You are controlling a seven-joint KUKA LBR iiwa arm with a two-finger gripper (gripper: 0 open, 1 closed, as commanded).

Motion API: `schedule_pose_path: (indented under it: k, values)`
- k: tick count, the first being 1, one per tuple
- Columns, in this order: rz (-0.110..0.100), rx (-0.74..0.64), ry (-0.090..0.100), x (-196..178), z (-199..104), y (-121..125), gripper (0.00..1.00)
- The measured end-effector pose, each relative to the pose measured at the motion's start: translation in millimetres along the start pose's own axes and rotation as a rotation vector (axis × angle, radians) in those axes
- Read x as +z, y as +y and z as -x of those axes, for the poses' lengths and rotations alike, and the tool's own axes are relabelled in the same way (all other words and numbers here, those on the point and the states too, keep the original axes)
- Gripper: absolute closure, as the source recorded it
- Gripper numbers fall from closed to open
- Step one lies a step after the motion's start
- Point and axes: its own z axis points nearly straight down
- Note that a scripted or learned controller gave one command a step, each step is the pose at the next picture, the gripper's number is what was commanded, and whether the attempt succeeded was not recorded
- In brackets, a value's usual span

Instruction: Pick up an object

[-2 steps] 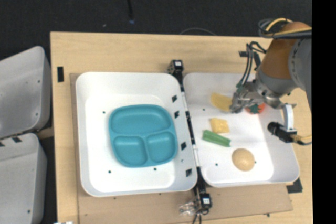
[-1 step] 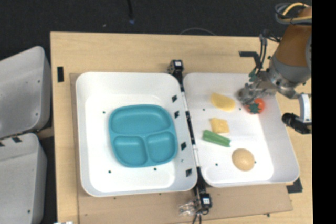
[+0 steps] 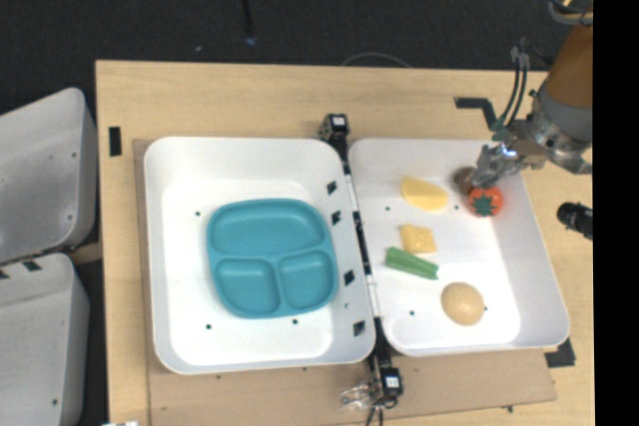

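The small red-orange toy tomato with a green top (image 3: pixel 485 202) lies near the far right corner of the right shallow white bin (image 3: pixel 529 314), directly under the jaws (image 3: pixel 491 171); whether they are released or clenched on it cannot be told from here. It looks light, hard and smooth-skinned, so it will likely roll or slip; best taken across its widest middle.

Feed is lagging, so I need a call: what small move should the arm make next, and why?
Probably ease the gripper straight down. It sits just above the small red-orange toy at the right bin's far side, with nothing visibly held.
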Motion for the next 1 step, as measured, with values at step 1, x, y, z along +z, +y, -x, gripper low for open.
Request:
schedule_pose_path:
  k: [1]
  values:
    - [0.002,-0.012,-0.001,-59.8,-1.8,10.3,1.0]
